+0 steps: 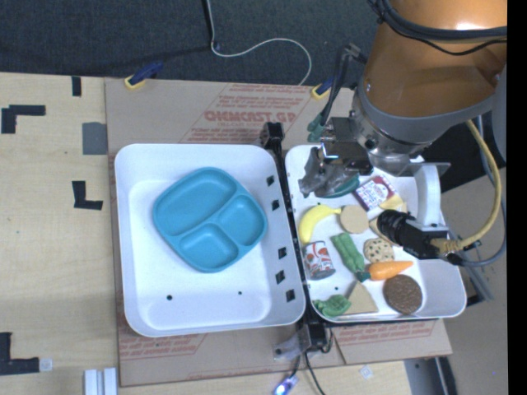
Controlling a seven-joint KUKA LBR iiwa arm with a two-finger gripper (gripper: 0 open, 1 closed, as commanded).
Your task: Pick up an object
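Observation:
My gripper hangs low over the far end of the right bin, beneath the grey and orange arm. A teal object lies partly hidden right under it. Just in front of it are a yellow banana, a beige disc and a purple packet. Nearer the front lie a red can, a green pod, a chip cookie, a carrot, a brown patty and a green leafy piece.
The left bin holds a blue divided plate. A black divider with clips runs between the bins. A white part of the arm and a black cable fitting overhang the right bin's right side.

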